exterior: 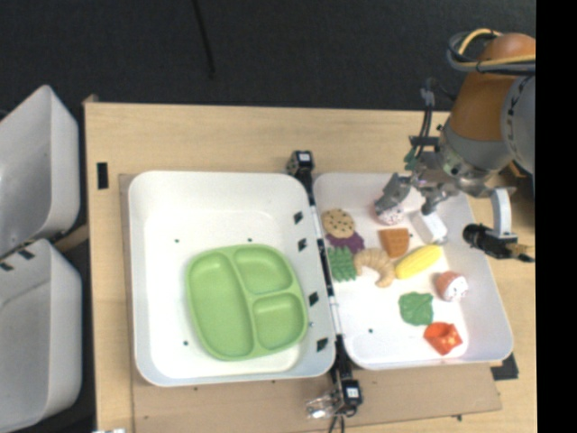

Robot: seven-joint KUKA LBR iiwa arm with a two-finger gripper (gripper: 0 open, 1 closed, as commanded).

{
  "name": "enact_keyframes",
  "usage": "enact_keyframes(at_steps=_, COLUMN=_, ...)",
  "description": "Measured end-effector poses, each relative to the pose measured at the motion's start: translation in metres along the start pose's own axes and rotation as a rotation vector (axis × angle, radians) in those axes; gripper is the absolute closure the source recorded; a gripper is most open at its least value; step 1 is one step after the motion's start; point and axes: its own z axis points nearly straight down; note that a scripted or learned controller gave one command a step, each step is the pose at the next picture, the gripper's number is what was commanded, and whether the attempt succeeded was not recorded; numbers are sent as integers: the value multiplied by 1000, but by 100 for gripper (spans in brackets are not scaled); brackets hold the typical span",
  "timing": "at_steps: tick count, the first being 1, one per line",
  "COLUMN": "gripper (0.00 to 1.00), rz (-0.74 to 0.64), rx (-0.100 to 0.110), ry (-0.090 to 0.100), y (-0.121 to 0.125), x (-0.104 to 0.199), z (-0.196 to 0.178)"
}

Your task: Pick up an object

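1. Camera view: the grey arm with orange band reaches in from the right, and its two-finger gripper [410, 207] hangs over the upper part of the right shallow white bin [491, 318].
2. Fingers look spread apart: one grey finger [393, 190] points down-left, the other [431, 225] down-right, with a gap between them.
3. A small white-and-pink object [390, 213] lies just under the left finger, touching or nearly touching it; cannot tell which. It is not clamped between the fingers, so no grasp shows.
4. Other candidates sit in the same bin: a round tan cookie with dark spots [337, 222], a purple piece [348, 240] just below it, a green ridged block [341, 264], a tan bone-shaped toy [379, 264], an orange square block [394, 241], a yellow corn-like piece [418, 261], a white-and-red small piece [450, 285], a green leafy piece [416, 308] and a red block [443, 336].
5. All of them rest on the bin floor; none is lifted.
6. The left shallow white bin [153, 242] holds a light green plastic tray with three compartments [245, 302], well apart from the gripper.
7. Progress judgement: early stage. The gripper is at the bin among the objects; closing on one and lifting it are not yet done.
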Motion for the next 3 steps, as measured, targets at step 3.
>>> enact_keyframes(at_steps=3, gripper=0, rz=2, rx=-20, ry=-8, y=-2, x=-3, z=91)
